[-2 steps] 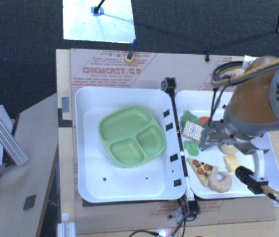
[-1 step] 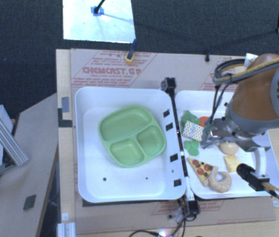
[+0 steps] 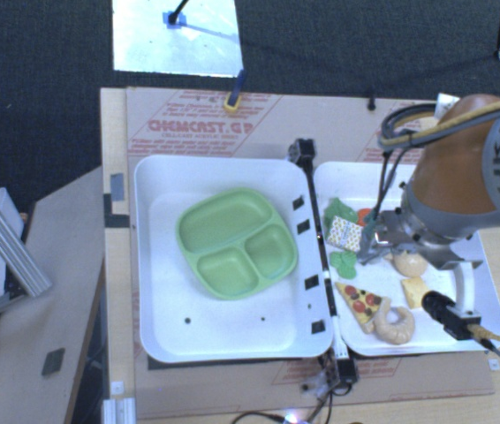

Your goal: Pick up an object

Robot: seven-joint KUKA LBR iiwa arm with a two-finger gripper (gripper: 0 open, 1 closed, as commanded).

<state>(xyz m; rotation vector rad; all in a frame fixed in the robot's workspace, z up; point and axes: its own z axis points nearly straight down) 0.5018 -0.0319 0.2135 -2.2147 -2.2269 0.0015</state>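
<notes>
The gripper (image 3: pixel 372 247) sits low in the right bin (image 3: pixel 488 312) — the arm's bulk hides much of it, so whether the jaws are apart cannot be told. Just left lies a patterned card (image 3: pixel 344 233); below, a pizza slice (image 3: pixel 361 301) and bagel (image 3: pixel 396 323).

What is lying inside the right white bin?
The right bin holds a pizza slice toy, a bagel-like ring, a pale wedge, green pieces and a patterned card. The arm covers the bin's upper part.
</notes>
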